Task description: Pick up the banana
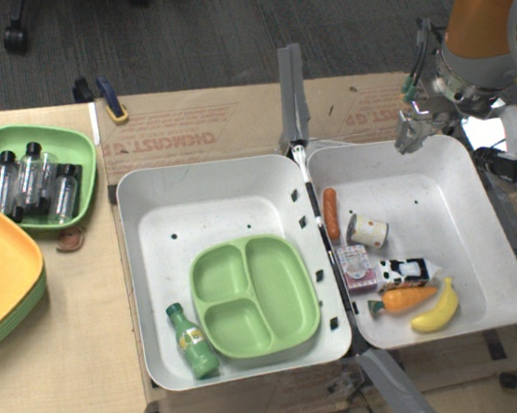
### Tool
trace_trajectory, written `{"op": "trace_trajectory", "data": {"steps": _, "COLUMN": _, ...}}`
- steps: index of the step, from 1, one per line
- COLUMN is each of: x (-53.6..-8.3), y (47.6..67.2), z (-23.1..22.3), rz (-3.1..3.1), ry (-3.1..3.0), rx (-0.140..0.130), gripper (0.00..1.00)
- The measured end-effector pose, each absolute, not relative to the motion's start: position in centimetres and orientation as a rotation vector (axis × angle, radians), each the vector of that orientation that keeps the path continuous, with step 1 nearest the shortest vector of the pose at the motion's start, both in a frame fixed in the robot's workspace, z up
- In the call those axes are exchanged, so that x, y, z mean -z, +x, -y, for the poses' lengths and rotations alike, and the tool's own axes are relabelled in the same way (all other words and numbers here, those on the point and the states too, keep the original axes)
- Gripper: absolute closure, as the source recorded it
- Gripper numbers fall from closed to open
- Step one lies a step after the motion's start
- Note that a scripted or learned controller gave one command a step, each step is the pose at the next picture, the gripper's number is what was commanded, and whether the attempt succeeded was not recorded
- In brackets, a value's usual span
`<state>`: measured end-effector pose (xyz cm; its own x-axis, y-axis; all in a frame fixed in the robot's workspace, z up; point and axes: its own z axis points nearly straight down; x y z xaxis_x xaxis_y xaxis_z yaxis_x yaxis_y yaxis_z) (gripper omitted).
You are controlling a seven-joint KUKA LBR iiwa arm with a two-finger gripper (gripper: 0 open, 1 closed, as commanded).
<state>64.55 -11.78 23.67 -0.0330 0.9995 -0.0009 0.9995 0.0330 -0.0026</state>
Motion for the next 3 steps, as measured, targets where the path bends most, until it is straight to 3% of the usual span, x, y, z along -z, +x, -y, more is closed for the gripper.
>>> {"op": "trace_trajectory", "data": {"steps": 1, "x": -22.0, "y": 60.6, "z": 12.6, "rz": 2.512, "ry": -1.885, "rx": -0.002, "gripper": 1.0}}
{"op": "trace_trajectory", "data": {"steps": 2, "x": -27.1, "y": 58.4, "z": 16.1, "rz": 1.941, "ry": -2.471, "rx": -0.004, "gripper": 1.0}}
{"op": "trace_trajectory", "data": {"steps": 3, "x": -24.2, "y": 64.2, "z": 16.3, "rz": 1.893, "ry": -2.508, "rx": -0.005, "gripper": 1.0}}
